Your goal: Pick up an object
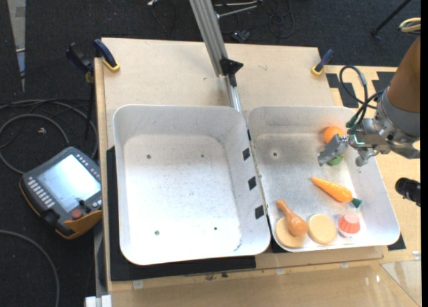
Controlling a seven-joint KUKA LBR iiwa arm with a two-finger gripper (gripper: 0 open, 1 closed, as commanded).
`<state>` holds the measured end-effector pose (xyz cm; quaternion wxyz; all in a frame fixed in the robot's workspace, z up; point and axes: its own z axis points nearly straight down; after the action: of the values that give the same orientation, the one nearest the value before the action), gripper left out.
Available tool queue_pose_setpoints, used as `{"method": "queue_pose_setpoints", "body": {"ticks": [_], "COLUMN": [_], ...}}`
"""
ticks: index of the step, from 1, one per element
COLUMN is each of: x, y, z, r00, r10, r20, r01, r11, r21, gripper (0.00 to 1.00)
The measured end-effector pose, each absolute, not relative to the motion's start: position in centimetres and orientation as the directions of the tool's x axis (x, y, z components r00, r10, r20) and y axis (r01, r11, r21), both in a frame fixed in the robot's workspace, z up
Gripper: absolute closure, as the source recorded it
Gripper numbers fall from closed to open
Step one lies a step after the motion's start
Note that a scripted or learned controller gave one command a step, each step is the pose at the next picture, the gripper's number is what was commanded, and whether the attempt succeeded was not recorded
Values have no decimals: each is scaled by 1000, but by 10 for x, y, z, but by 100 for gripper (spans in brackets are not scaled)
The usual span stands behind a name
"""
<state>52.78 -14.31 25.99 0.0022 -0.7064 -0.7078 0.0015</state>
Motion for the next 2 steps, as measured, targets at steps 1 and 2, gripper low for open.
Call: {"method": "queue_pose_setpoints", "body": {"ticks": [1, 2], "x": [529, 532], "y": [-143, -151], "z": [262, 214], "r00": [0, 1], "r10": [1000, 1000], "r20": [0, 0], "r01": [1000, 1000], "r11": [0, -1], "r21": [0, -5], "gripper": [0, 0]}}
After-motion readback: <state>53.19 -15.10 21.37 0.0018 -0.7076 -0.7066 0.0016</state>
